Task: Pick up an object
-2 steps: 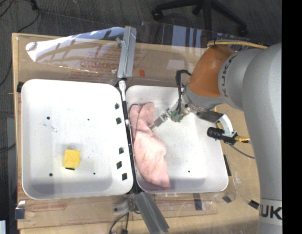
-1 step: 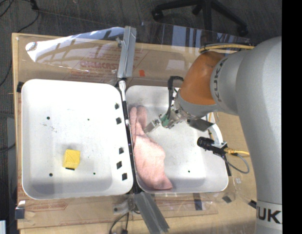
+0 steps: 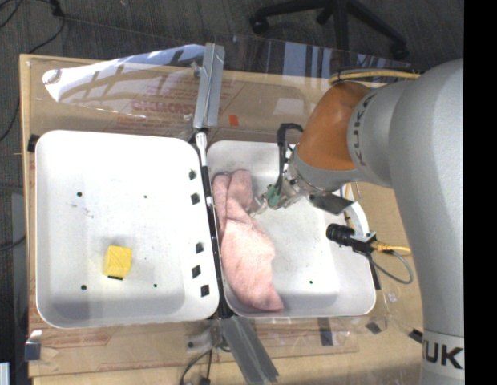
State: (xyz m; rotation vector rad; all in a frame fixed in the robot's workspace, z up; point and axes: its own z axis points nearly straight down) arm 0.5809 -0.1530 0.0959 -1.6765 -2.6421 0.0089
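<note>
Yellow block lies at seven o'clock in the left bin; pink cloth fills the right bin's nine o'clock side; gripper touches its upper edge, opening impossible to tell; grasp underway, I judge; next, pinch and lift.

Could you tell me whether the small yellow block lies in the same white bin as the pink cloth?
No, the small yellow block lies in the left white bin, the pink cloth in the right one.
</note>
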